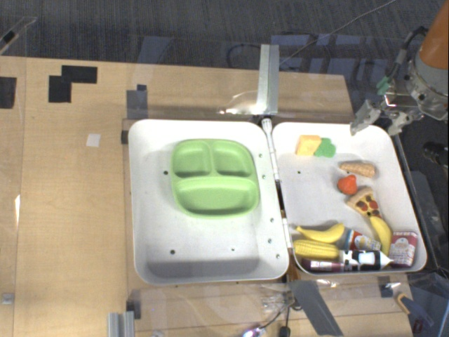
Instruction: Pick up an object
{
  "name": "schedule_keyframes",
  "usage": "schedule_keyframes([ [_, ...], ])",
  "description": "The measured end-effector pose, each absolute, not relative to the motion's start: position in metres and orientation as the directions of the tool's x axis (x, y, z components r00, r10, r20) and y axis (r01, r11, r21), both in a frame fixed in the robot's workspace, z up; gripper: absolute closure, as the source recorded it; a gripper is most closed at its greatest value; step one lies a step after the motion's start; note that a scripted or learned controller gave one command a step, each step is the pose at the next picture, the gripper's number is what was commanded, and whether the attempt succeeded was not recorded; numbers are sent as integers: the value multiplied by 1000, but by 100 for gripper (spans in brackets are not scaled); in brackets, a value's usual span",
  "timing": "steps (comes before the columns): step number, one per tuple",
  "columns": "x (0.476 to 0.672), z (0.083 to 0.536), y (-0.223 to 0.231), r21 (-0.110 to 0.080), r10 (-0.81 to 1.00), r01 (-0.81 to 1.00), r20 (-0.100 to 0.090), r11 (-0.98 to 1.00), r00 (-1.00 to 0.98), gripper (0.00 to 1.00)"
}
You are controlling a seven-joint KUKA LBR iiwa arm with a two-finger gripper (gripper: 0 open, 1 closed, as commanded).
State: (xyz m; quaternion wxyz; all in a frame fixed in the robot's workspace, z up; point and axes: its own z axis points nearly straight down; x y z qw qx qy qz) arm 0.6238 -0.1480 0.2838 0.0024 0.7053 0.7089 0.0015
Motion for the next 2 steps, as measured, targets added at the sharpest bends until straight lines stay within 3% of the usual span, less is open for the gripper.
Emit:
schedule_keyframes([
  [1,659,223,-85,5,1000,1000,0,25,-25,0],
  [2,663,88,-89,10,999,999,0,-52,52,0],
])
